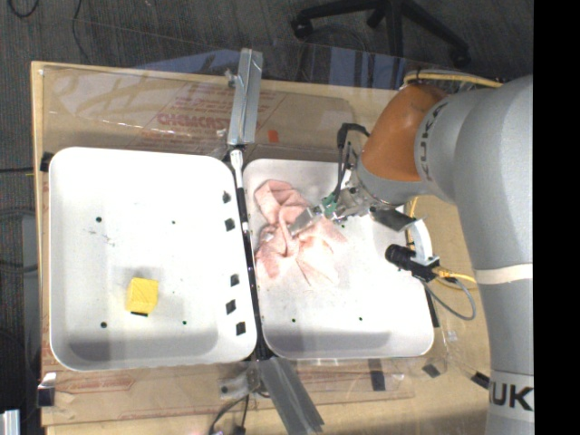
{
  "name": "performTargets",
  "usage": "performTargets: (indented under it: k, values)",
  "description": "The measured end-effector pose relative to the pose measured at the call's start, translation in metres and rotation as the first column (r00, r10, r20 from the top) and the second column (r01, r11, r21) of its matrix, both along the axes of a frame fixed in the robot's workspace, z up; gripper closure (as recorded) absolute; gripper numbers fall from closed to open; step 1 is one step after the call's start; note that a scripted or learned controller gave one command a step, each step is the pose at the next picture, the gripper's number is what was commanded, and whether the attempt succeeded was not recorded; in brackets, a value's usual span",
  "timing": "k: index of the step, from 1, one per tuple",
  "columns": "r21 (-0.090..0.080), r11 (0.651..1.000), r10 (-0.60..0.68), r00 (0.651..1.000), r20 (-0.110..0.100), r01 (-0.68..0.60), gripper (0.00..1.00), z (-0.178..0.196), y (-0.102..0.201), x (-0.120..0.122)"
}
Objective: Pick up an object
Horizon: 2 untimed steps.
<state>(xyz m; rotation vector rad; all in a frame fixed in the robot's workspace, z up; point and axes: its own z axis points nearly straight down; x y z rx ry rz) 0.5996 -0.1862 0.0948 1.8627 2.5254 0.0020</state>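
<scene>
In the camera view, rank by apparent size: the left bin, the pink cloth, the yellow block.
Largest to smallest:
1. left bin
2. pink cloth
3. yellow block

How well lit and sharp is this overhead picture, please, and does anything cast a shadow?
Camera view: even, bright light, the two white bins near overexposed; soft shadows along their near walls and beside the small yellow block; the crumpled pink cloth reads slightly soft; the gripper is too small to resolve.

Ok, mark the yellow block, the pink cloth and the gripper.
yellow block [142, 295], camera view, middle of its top face
pink cloth [288, 234], camera view, central folds
gripper [319, 210], camera view, between its fingertips
</scene>
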Motion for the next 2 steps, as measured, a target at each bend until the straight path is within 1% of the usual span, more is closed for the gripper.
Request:
performTargets:
  k: [1,2]
  values:
    - [0.001,1.0,0.005,1.0,-0.001,-0.005,1.0,0.01,0.001,0.0]
    - [0.001,0.995,-0.101,0.995,-0.003,0.101,1.0,0.136,0.01,0.057]
